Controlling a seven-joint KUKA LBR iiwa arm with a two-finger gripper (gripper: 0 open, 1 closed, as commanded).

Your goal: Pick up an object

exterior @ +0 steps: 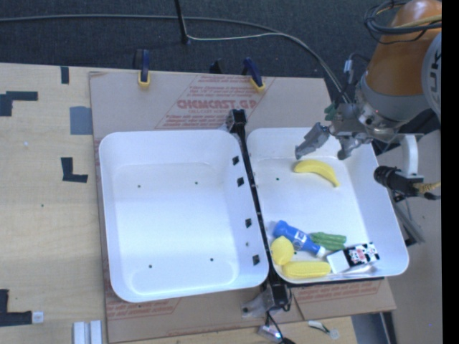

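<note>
My gripper (328,147) hangs over the far part of the right bin (373,192), its two grey fingers spread open with nothing between them. A yellow banana (316,170) lies on the bin floor just below and between the fingertips, apart from them. Near the bin's front edge sit a blue bottle-like toy (295,236), a green pod (328,239), a yellow lemon-like piece (281,251), a yellow corn-like piece (306,269) and a small white and black carton (353,256).
The left bin (172,213) sits alongside, joined by a black divider with clips (246,192). Both bins rest on a cardboard sheet (193,99) held by blue and yellow clamps (144,68). A black cable (287,38) runs along the back.
</note>
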